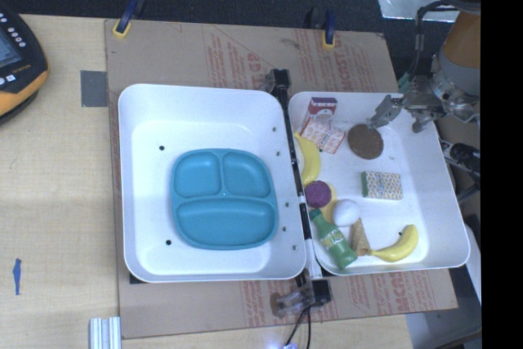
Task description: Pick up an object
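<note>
Gripper [398, 112] hangs just right of the flat brown disc [365, 141] — can't tell its state. Smooth blue three-section plate [223, 198] sits well left — curved banana [399, 244] below.

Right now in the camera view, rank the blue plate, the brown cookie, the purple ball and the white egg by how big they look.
1. blue plate, by far the largest.
2. brown cookie.
3. purple ball and white egg: these look about alike, so I won't rank them.

Tabletop [57, 176]: light wood, under my two bins.
Cardboard sheet [245, 53]: brown, beneath the bins, clamped at its far edge.
Yellow-and-black pendant [16, 61]: at the tabletop's left edge.
Grey tape [94, 87]: beside the left bin.
</note>
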Robot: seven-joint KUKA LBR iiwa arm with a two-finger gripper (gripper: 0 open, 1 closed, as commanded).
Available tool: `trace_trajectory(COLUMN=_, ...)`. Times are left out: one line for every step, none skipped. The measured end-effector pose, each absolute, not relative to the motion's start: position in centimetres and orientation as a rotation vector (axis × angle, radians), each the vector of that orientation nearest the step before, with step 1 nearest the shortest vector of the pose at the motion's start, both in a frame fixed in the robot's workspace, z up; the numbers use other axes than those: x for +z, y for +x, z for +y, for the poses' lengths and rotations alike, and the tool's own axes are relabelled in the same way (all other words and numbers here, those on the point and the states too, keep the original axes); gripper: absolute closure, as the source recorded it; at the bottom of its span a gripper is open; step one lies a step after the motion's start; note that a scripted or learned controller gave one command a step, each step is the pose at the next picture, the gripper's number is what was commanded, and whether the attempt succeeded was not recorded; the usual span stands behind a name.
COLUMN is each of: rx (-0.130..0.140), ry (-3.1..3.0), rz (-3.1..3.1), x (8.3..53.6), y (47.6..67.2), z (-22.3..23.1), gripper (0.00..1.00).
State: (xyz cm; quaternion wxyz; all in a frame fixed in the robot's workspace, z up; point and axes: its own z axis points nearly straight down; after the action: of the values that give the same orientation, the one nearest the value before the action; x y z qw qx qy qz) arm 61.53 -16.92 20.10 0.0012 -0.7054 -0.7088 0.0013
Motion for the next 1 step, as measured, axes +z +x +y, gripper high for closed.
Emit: trace_trajectory(rx=0.010, ry=-2.212, rz=-2.223, x=8.63, y=62.56, z=-18.35, gripper=0.00)
